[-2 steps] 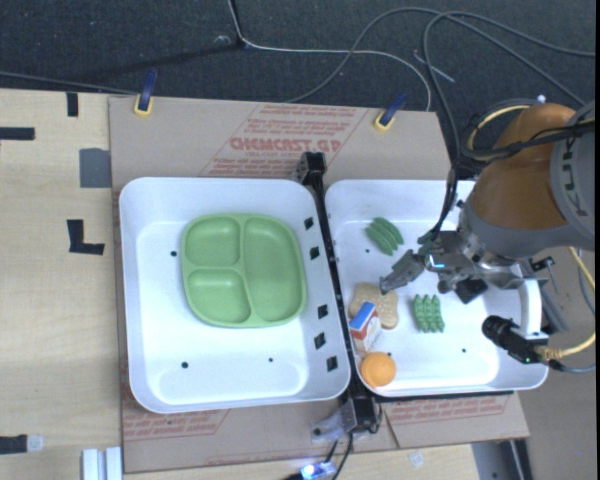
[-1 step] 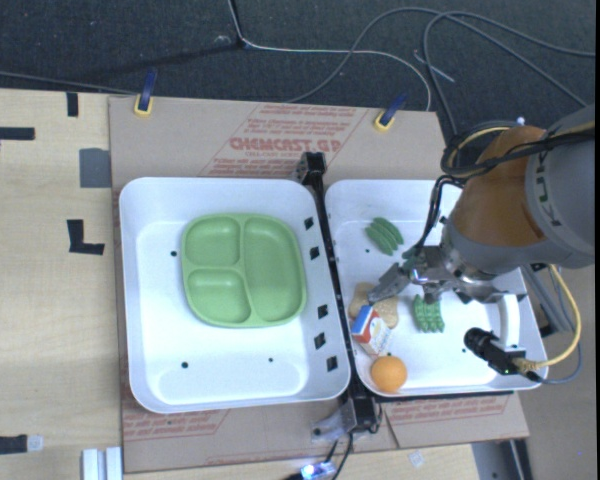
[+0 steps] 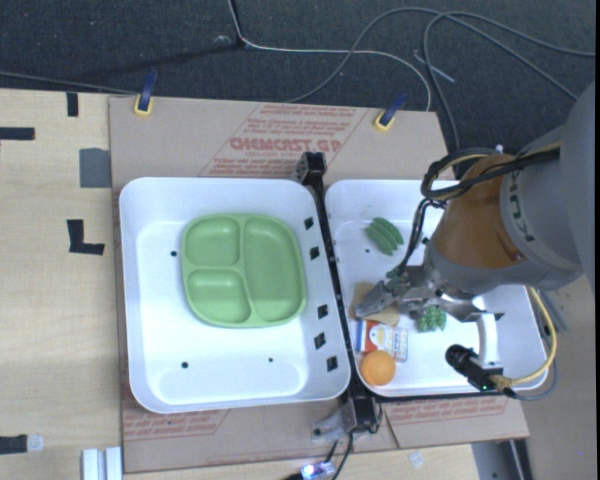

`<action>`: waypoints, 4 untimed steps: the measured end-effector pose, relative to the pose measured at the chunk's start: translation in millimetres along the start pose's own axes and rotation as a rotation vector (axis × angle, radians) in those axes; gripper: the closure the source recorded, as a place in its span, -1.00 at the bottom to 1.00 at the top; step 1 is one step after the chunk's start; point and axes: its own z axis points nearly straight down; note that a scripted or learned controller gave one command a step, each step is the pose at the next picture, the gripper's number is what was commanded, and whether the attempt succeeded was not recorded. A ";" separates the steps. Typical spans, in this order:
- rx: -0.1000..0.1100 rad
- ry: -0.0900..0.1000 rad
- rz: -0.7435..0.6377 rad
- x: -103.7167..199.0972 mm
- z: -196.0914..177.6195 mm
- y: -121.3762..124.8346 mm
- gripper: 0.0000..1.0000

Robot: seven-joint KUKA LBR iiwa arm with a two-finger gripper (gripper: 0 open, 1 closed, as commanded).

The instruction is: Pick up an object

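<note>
Reaching in from the right, the arm (image 3: 500, 218) holds its gripper (image 3: 372, 306) low over the right bin (image 3: 525, 343); whether it is apart or together I cannot tell. A white card (image 3: 388, 340) lies just beneath it, the orange ball (image 3: 379, 368) near below, a small green piece (image 3: 431, 319) beside the wrist. The ridged green pod (image 3: 384, 234) lies apart, higher up. The left bin (image 3: 140, 268) holds a smooth green tray (image 3: 245, 270) with three compartments.
</note>
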 end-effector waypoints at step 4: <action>-0.009 -0.002 -0.001 -16.9 -175.2 -3.1 1.00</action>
